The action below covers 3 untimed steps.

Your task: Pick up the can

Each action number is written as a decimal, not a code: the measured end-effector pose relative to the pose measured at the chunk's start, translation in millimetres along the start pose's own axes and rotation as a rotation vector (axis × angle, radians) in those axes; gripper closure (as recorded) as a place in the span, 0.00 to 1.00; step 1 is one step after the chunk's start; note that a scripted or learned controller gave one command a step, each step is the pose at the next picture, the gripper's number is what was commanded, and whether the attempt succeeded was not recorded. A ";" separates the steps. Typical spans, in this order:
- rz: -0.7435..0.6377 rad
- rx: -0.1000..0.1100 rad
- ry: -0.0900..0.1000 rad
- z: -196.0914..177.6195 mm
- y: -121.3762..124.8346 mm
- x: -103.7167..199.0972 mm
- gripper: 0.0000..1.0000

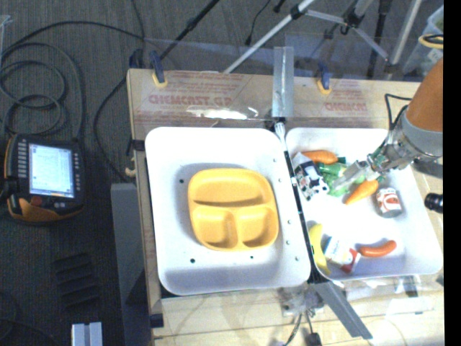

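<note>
Lower right of frame, near edge of the right bin: a sausage, a banana and a small carton are seen, bunched along the near wall.

Further up, right of centre in that bin: the can is seen, red and white, apparently on its side, set apart from the bin walls. A carrot lies just beside it on its left, possibly touching.

Above both: the gripper is held over the carrot's upper end and a green toy, up and left of the can. Its state, spread or closed, cannot be told; nothing is seen to be held in it.

Far corner of the bin: a second carrot and a black-and-white carton.

Left bin: a yellow tray is noted, not involved.

Upper right: the arm is seen entering the frame.

Risks, as judged:
- From the present position a straight descent is likely to be made onto the carrot, not the can; the wrong item could be taken.
- The can, if on its side, could be rolled away by a glancing touch.
- The carrot could be trapped together with the can, and the grip spoiled.
</note>
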<state>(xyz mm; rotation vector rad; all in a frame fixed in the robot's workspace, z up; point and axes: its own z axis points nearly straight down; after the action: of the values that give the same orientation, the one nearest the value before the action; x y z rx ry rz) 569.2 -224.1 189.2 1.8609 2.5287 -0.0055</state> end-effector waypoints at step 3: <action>-0.089 0.000 0.000 -31.2 -9.7 2.8 0.00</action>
<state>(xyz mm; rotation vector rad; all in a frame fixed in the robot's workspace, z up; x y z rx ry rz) 559.2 -224.2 220.5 1.7469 2.6094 -0.0051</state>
